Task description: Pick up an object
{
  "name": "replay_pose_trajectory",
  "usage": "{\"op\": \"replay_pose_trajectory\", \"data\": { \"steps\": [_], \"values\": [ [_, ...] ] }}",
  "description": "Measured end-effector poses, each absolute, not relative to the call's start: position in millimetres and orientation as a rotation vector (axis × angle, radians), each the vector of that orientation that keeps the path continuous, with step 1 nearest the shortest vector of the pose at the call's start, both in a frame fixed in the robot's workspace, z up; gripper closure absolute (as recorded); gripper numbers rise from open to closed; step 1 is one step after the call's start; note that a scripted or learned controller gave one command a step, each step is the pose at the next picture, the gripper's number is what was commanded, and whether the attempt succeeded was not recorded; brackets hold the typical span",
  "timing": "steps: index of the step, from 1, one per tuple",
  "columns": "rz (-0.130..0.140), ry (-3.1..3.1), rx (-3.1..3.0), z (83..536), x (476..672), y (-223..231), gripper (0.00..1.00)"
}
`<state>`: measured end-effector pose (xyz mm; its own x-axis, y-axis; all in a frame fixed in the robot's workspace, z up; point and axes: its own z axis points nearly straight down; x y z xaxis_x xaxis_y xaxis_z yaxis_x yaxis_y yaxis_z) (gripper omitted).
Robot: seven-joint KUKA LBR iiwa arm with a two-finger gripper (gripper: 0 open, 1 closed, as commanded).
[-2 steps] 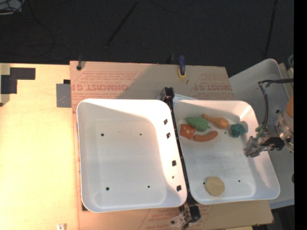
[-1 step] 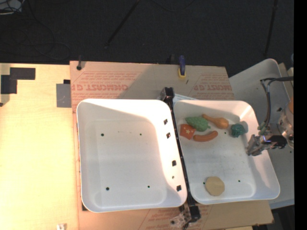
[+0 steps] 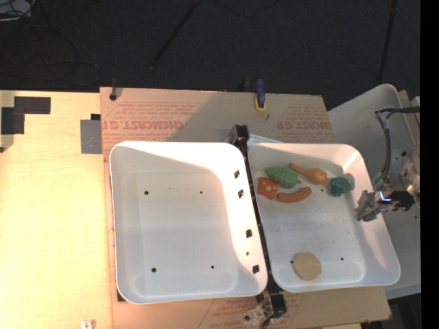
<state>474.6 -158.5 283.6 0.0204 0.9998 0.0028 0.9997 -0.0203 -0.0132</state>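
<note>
We judge the pick as barely begun: our gripper hangs at the right rim of the right bin, and whether it is released or clenched we cannot tell at this size, though nothing shows in it. Everything we might take lies on that bin's floor: a green piece touching a red piece, a red sausage, an orange carrot, a teal lump and, well apart near the front, a tan disc. Choosing one, descending, closing and lifting all remain; the left bin plays no part so far.
</note>
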Motion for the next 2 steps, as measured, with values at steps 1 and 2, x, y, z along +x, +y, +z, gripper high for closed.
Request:
{"op": "replay_pose_trajectory", "data": {
  "steps": [1,2],
  "values": [
    [0.013,-2.193,-2.231,292.6,474.5,-159.2,1.0],
    [0.014,-2.197,-2.224,301.8,474.4,-159.9,1.0]
  ]
}}
